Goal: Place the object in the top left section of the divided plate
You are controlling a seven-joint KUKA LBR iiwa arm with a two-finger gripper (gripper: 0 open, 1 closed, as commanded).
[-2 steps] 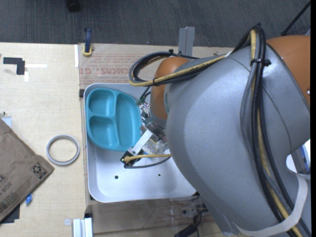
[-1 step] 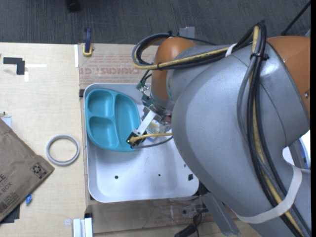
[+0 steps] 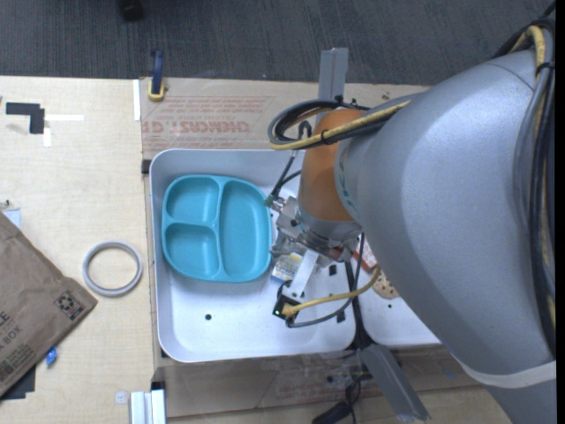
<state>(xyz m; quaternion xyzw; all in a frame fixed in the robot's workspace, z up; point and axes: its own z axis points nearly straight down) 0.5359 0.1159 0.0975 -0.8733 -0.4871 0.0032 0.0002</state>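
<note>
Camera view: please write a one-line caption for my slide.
KUKA arm reaching from the right, its gripper low beside a blue divided plate in a white bin.

Robotics lab or test workshop. Industrial grey arm [image 3: 459, 201] with orange band and loose cabling over light wooden tabletop [image 3: 71, 193]. Shallow white bin [image 3: 221, 338] fixed on it, cardboard sheet [image 3: 212, 117] behind. Black tape marks [image 3: 26, 116], roll of tape [image 3: 112, 267], clamp [image 3: 156, 78] at edge. Dark carpet floor [image 3: 265, 16] beyond.
</note>
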